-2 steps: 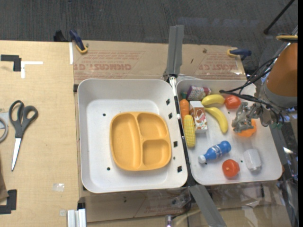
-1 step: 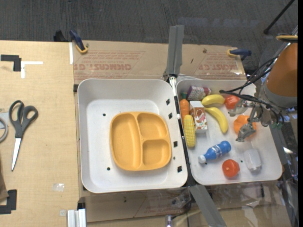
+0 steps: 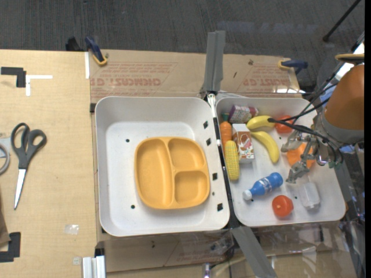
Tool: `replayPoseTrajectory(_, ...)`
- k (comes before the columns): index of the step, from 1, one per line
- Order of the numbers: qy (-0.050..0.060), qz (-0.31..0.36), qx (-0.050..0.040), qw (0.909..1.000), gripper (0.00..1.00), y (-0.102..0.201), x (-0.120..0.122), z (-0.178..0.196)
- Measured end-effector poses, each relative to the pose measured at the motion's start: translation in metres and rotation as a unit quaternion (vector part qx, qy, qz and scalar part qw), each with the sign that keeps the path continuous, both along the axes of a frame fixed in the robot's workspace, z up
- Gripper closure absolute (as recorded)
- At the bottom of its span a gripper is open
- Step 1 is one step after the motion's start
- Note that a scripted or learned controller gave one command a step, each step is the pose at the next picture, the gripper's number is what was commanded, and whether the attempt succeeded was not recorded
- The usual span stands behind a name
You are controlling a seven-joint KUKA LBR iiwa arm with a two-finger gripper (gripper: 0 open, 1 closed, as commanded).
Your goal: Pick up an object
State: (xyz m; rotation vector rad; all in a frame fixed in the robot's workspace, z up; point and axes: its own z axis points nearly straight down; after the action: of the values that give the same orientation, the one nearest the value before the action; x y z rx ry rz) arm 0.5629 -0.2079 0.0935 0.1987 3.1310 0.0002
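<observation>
Gripper (image 3: 299,168) is hovering low in the right bin (image 3: 330,213), grip state unclear; it should be centring squarely over one object before lowering.

We see a yellow divided plate (image 3: 172,172) in the left bin (image 3: 110,155), the hand (image 3: 300,168) low over the right bin (image 3: 330,210) near its right edge, beside a banana (image 3: 264,136), scissors (image 3: 24,155) at the table's left edge

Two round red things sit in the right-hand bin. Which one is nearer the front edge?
The red ball-like fruit beside the blue and white bottle. The other red piece lies near the bin's back, by the yellow banana.
</observation>
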Motion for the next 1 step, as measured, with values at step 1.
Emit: replayPoseTrajectory(1, 0.000, -0.028, 0.0002, 0.9996, 0.00, 0.0363, -0.0435, -0.0006)
